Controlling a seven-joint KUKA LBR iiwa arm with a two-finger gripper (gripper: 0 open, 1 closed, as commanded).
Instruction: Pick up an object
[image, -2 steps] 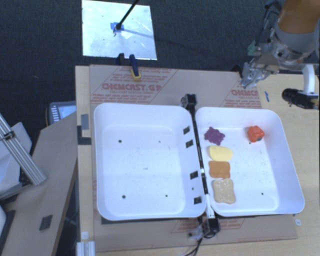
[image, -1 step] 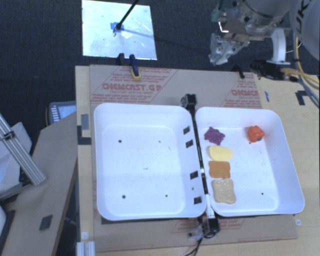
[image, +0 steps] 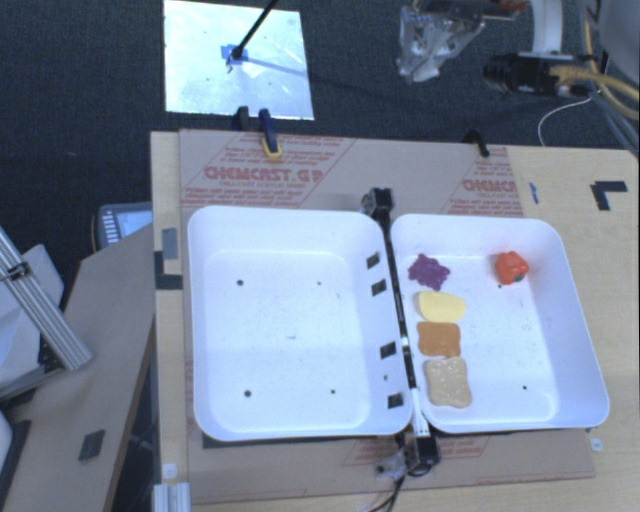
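Jaws cannot be judged on the gripper (image: 428, 45), which hangs at twelve o'clock beyond the bench, while the right bin (image: 560, 340) holds a purple piece (image: 428, 269), yellow piece (image: 440, 306), orange-brown piece (image: 438, 339) and tan piece (image: 447, 383) along its nine o'clock wall, plus a red-orange object (image: 511, 267) toward one o'clock.

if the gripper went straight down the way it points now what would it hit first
Probably the dark floor beyond the bench: the gripper hangs at the view's top, apparently pointing down, short of the right white bin. Depth is unclear from this slant.
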